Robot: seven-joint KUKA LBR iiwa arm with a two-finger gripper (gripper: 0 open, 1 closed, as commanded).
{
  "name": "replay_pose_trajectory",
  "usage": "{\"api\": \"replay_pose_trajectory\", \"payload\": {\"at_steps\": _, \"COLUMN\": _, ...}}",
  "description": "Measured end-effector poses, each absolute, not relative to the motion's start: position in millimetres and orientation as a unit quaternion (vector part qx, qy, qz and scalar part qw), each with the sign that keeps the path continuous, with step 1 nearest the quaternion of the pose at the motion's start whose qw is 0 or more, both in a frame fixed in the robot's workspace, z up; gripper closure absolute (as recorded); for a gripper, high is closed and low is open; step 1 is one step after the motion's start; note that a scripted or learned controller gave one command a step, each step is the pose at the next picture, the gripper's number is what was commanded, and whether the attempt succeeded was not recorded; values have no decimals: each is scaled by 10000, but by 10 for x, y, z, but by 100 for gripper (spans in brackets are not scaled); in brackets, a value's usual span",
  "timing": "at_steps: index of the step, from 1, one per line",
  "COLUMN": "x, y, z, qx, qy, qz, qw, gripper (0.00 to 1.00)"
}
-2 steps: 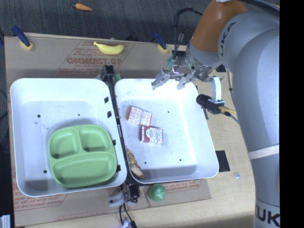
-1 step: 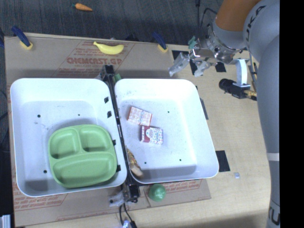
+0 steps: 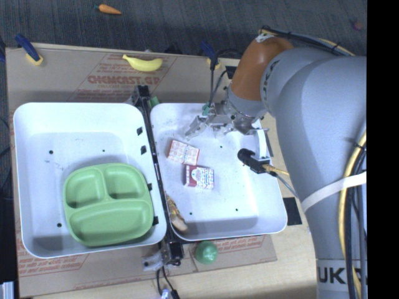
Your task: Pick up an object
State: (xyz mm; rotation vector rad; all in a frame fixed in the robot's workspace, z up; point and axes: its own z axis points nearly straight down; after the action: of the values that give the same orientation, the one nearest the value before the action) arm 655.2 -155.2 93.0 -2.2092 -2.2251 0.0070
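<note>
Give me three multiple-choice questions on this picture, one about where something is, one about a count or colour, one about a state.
1. Where is the green tray?
A. left bin
B. right bin
C. on the floor

2. How many cartons lie in the right bin?
A. none
B. two
C. five

3. How does the tool stand to the cartons?
A. clamped on one
C. under them
B. apart from both

Answers: 1 A, the tray lies in the left bin. 2 B, one carton and another lie there. 3 B, the tool is above the back of the bin, nothing between its fingers.
</note>
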Motion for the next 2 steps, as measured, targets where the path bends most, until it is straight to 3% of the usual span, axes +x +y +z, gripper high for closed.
{"api": "replay_pose_trajectory", "payload": {"at_steps": 1, "x": 6570, "y": -1550, "z": 1058, "qx": -7032, "qy": -7110, "qz": 15, "qw": 17, "gripper": 100}}
{"api": "replay_pose_trajectory", "payload": {"at_steps": 2, "x": 6060, "y": -1351, "z": 1980, "qx": -7058, "qy": -7084, "qz": -1, "qw": 3, "gripper": 100}}
